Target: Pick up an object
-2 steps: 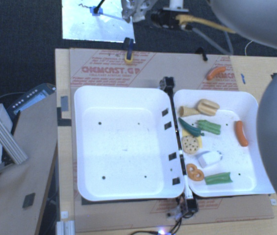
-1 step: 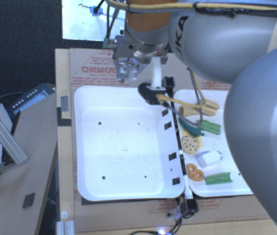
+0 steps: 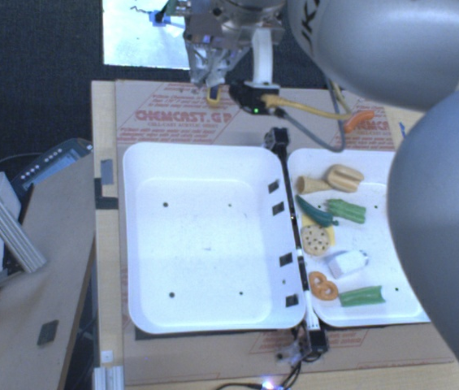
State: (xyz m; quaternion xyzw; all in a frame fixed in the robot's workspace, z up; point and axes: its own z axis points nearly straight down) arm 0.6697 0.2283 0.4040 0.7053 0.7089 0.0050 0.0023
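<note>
My gripper hangs high above the cardboard behind the left bin. Its fingers come together in a narrow V, and a small yellow piece shows pinched at their tips. The right bin holds several toy foods: a tan bread roll, a tan cone, a dark green pepper, a green vegetable, a chocolate-chip cookie, a white block, a pretzel and a green pod.
A black clip strip runs along the divider between the bins. A yellow cable trails from the wrist, with an orange piece on the cardboard behind the right bin. The grey arm covers the right bin's far side.
</note>
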